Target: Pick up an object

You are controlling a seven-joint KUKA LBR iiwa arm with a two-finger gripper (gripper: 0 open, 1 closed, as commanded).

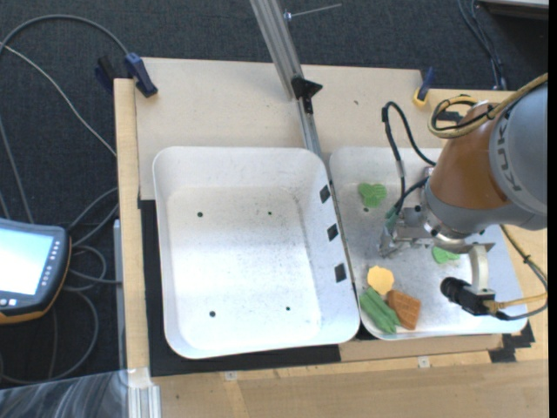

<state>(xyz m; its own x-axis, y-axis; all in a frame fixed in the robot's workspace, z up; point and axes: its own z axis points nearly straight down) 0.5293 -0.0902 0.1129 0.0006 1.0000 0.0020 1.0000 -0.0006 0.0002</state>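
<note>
Tool: two-finger metal tool (393, 240) hangs low over the right bin's floor, under the grey arm with its orange band (474, 177); whether it is released or clenched I cannot tell, and nothing shows in its grip.
Left bin: shallow white plastic bin (174, 177) holds no visible objects, so it gives no target.
Right bin: second shallow white bin (348, 165) holds every candidate.
Targets: a small green lump (373, 194) lies toward the far side; a rounded yellow piece (380, 279), a long green piece (379, 308) and a brown-orange block (405, 308) sit crowded near the front rim; a pale green scrap (446, 255) peeks out beside the wrist.
Doing it well: probably choose the lone green lump, since it stands apart from neighbours.
Risk: the front cluster touches, so a descent there could nudge pieces aside.
Bench: pale wooden bench (226, 103) carries both bins.
</note>
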